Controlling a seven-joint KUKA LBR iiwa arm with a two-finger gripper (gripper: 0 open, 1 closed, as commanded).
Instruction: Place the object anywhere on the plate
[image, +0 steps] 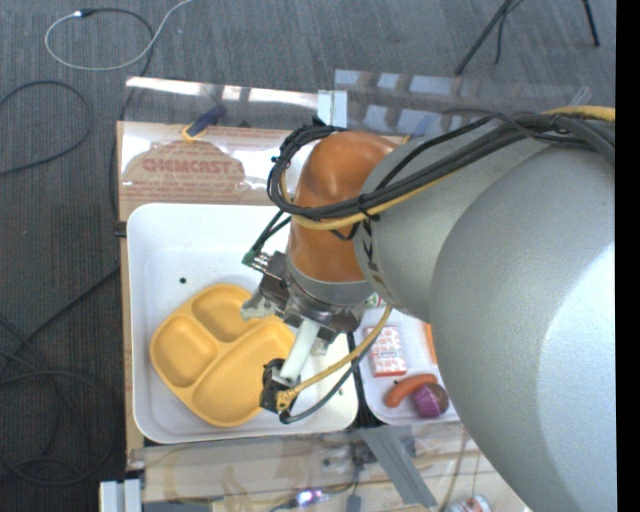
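One gripper (300, 322) is hovering over the yellow plate (185, 350), toward its right side, grip state impossible to tell; releasing low, inside the rim, is looking wisest.

Mostly hidden under the grey arm (520, 300): the right shallow white bin (373, 408). Partly covered at its right edge by the wrist (320, 285): the yellow compartmented plastic plate (200, 355). Too small to read: print on the red-and-white packet (387, 352).
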